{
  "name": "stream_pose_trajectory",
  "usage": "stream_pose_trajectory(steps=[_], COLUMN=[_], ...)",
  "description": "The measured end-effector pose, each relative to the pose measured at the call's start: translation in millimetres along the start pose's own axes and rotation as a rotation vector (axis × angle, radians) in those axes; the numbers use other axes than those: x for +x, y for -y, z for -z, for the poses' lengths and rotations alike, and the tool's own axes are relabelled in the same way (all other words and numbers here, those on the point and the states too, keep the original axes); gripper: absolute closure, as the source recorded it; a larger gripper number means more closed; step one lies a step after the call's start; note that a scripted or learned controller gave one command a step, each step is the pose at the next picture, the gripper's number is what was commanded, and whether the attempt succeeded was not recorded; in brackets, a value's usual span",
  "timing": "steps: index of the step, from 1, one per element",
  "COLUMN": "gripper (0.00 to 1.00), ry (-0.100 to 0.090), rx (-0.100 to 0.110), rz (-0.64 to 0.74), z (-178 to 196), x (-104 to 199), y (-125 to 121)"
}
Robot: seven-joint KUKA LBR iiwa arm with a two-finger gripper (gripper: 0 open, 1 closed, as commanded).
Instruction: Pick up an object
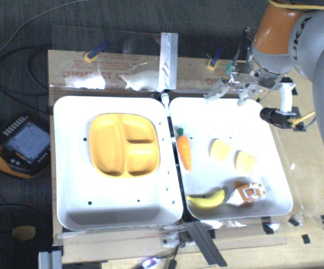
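Observation:
The right bin [274, 144] holds a carrot [184, 152] by its left wall, two pale yellow slices [220, 149] [244, 161] in the middle, a banana [207, 199] at the front, and an orange and white toy [247, 192] beside the banana. My gripper [228, 96] hangs over the bin's back edge, above and behind the slices. It is open, its two fingers spread wide with nothing between them.
A yellow divided plate [124, 144] lies in the left bin [72, 167]. A metal divider post [168, 60] stands behind the seam between the bins. Clamps and crumpled plastic sit along the back board. A handheld controller [22, 144] lies on the floor at left.

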State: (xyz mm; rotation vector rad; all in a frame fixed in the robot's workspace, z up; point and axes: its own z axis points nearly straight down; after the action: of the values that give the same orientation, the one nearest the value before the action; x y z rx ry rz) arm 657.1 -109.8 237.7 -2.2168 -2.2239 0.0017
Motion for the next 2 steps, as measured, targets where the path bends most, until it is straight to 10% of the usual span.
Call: stream_pose_trajectory(steps=[1, 2], gripper=[0.00, 0.00], ry=[0.000, 0.007], rx=[-0.001, -0.013], rz=[-0.118, -0.087], z=[-145, -149], x=[-40, -22], y=[62, 71])
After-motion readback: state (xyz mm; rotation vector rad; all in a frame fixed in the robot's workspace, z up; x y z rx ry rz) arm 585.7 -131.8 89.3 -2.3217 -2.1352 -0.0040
